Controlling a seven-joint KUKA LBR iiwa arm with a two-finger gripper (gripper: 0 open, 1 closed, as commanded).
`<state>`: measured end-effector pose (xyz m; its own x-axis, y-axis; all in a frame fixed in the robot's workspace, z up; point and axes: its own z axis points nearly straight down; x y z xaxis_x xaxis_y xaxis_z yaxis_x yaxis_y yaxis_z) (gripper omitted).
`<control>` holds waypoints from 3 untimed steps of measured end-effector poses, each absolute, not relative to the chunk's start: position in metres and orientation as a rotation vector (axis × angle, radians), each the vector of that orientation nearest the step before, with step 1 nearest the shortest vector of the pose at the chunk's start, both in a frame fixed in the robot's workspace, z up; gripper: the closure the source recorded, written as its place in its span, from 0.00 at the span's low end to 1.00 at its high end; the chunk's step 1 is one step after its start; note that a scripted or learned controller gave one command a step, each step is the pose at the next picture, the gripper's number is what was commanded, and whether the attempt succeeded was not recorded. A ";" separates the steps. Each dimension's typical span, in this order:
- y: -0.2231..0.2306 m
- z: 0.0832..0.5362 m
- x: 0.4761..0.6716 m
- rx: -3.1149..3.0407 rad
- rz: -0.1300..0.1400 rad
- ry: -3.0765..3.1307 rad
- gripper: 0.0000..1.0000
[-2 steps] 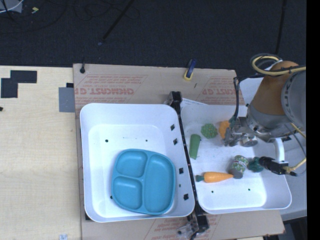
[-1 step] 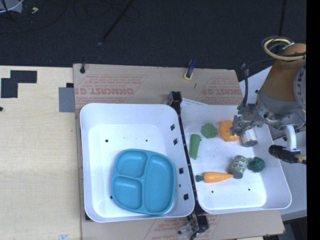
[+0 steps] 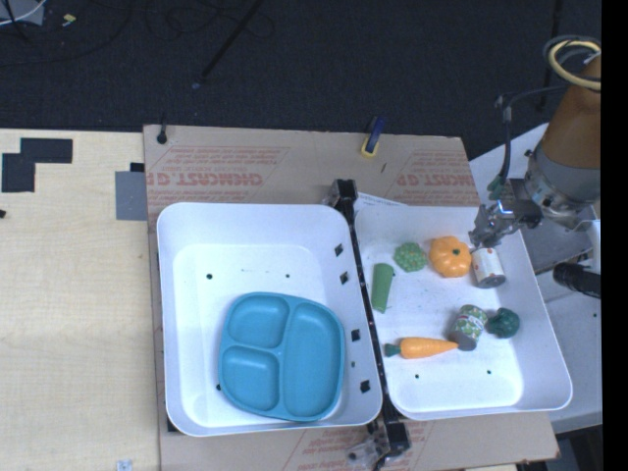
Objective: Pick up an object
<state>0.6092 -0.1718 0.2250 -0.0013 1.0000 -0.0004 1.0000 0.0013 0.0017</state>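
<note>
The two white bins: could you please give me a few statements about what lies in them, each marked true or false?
1. The blue plate lies in the left bin. True.
2. The carrot lies in the left bin. False: it lies in the right bin.
3. The small can is beside the orange pumpkin. True.
4. The green cucumber rests on the blue plate. False: it lies in the right bin, near the divider.
</note>
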 end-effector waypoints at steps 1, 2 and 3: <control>-0.172 0.227 0.609 2.219 -0.001 2.226 1.00; -0.121 0.216 0.597 2.223 -0.004 2.227 1.00; -0.065 0.222 0.578 2.221 -0.002 2.230 1.00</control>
